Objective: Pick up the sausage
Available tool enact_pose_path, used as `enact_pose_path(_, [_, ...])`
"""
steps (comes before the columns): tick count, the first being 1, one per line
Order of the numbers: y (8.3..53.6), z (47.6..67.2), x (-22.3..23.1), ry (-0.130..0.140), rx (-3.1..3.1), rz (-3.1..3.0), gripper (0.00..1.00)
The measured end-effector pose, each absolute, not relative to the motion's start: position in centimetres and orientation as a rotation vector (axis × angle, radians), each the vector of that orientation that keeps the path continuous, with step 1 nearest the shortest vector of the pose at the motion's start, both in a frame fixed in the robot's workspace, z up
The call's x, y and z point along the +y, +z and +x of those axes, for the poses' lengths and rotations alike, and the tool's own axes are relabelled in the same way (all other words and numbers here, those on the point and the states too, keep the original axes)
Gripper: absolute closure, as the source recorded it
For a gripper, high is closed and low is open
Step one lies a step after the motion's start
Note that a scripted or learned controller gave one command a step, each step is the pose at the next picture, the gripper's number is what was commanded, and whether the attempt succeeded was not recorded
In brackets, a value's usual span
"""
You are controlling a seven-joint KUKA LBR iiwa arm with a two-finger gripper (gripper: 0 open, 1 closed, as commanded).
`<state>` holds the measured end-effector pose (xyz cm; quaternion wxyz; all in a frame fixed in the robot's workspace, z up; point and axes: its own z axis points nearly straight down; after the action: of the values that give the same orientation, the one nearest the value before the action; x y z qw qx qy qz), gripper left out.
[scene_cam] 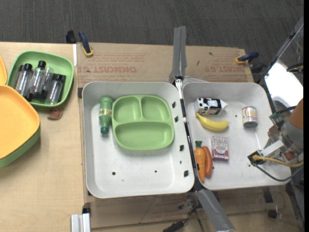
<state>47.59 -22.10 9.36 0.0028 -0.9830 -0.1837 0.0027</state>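
The sausage (pixel 208 161) is a short reddish-brown piece lying at the left wall of the right bin (pixel 231 178). It rests against an orange carrot (pixel 200 162) with a green top. My gripper (pixel 281 148) hangs over the right rim of the same bin, far to the right of the sausage, and nothing shows in its grasp.
The right bin also holds a banana (pixel 212 123), a black-and-white milk carton (pixel 209 106), a small can (pixel 249 116) and a pink box (pixel 220 148). In the left bin (pixel 135 178) lie a green divided plate (pixel 143 121) and a green bottle (pixel 105 113).
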Motion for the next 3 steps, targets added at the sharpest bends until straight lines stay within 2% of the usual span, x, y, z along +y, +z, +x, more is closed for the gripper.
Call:
enact_pose_path(1, [15.1,52.9,-22.2,0.007,-0.319,-3.124,1.00])
enact_pose_path(2, [8.9,50.5,-22.0,0.010,-0.620,-3.072,1.00])
enact_pose_path(3, [9.6,52.6,-17.5,0.009,-0.412,-3.113,1.00])
